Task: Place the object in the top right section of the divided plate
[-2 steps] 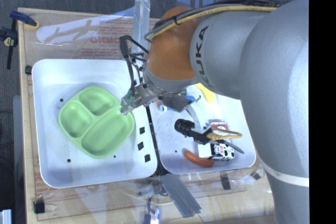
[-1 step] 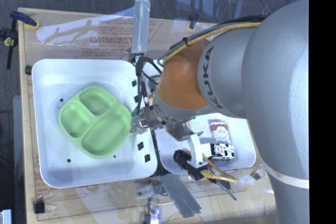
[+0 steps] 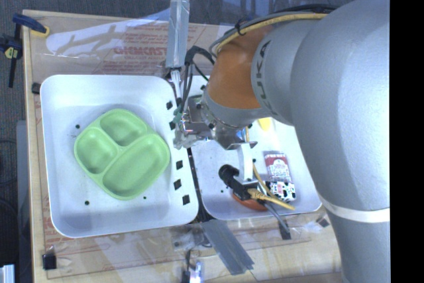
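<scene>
Divided plate (image 3: 122, 154), pale green, smooth moulded plastic with soft rounded lips, three wells, flat in the left bin (image 3: 66, 209). Claw (image 3: 189, 126) over the seam between the two bins, so the top right well (image 3: 122, 126) sits near it, off to the view's left, probably just a sideways reach. Can't tell how far open the claw is or whether anything's in it, too cluttered there. Over in the right bin (image 3: 215, 205): a glossy red-and-white packet (image 3: 277, 166) and an orange-red roundish thing (image 3: 246, 202) by the front wall. No telling which counts as the object.
</scene>
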`<state>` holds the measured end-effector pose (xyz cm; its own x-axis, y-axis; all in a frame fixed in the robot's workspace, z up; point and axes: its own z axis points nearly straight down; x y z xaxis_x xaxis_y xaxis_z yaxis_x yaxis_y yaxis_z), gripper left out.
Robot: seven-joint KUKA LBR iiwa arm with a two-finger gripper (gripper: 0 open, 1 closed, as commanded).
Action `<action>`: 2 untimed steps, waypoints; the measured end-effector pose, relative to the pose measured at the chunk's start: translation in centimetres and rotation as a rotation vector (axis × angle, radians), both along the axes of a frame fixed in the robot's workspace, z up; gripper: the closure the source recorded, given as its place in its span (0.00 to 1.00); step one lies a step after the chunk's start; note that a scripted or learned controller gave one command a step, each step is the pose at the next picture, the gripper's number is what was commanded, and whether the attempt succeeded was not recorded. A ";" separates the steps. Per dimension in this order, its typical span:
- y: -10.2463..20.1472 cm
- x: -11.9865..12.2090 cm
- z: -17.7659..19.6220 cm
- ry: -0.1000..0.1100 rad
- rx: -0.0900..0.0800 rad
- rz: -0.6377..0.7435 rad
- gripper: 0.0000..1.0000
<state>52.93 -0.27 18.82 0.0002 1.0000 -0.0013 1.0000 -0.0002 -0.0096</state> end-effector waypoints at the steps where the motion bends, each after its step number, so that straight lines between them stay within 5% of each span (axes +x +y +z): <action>1: -2.5 -5.3 0.0 0.003 -0.001 -0.292 1.00; 2: 16.3 -2.6 -6.6 0.001 -0.004 -0.383 1.00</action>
<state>50.29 16.02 12.23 0.3738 0.9275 -0.0056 0.9274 -0.3739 -0.0097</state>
